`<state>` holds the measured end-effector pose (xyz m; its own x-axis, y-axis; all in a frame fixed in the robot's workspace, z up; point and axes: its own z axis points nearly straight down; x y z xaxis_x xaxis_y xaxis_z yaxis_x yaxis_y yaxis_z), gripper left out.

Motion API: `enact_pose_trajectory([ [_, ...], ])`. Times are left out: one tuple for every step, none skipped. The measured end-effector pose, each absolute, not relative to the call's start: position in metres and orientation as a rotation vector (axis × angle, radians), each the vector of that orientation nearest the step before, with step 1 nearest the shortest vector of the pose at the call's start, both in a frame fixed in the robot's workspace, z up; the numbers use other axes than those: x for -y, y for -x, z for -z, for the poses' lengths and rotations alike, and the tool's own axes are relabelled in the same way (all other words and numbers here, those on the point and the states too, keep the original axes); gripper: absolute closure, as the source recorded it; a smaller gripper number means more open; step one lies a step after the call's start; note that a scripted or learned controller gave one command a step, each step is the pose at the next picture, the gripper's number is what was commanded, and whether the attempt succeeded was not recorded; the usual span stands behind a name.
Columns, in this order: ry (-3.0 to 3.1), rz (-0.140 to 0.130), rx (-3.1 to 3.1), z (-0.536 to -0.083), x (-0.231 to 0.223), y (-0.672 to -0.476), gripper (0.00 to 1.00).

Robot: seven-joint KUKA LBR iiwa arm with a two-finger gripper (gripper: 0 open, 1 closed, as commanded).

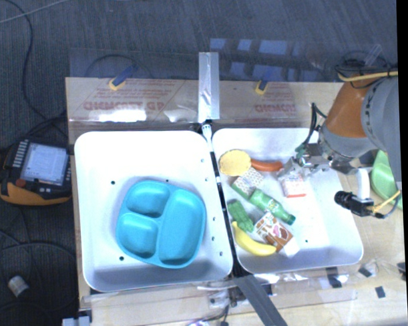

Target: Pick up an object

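My gripper (303, 161) hangs over the back right part of the right bin (340, 244), with the grey arm and its orange band reaching in from the right. Just in front of the gripper lies a small white and red box (294, 185), close to it or touching it. To its left lie an orange carrot-like piece (265, 165) and a yellow round piece (235, 162). A green bottle (267, 201) lies slantwise in the middle. A banana (252, 244), a brown and white packet (273, 231) and a dark green piece (238, 214) lie at the front left.
The left bin (97, 169) holds a blue divided plate (160, 222). A pale green thing (383, 173) sits outside the right bin by the arm. The right half of the right bin's floor is bare.
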<state>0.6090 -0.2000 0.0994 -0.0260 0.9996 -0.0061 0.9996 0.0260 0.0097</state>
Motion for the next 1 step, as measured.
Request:
enact_pose_trajectory([
  [-2.155,0.002,-2.285,-0.1997,0.1902,-0.6177,1.00],
])
